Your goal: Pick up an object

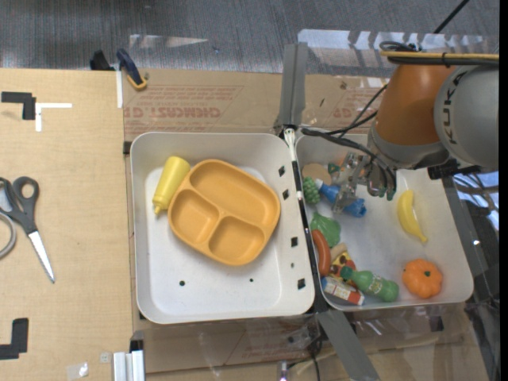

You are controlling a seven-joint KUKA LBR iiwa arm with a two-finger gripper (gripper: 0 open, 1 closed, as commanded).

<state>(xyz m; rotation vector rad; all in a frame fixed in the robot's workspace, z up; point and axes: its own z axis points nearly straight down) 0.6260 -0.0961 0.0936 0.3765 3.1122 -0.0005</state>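
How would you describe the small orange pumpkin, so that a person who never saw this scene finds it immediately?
Look at the right white bin, the one under the arm. In the corner nearest the camera, on its right side, sits the pumpkin. It is round, ribbed and orange with a green stem, unlike the long yellow banana just behind it.

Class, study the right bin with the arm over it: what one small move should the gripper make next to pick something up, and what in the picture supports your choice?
Probably a short descent. The gripper hangs over the blue toy near the top-left of the right bin, and nothing shows between its fingers. The banana and the orange pumpkin lie apart, so the blue toy looks the nearest target.
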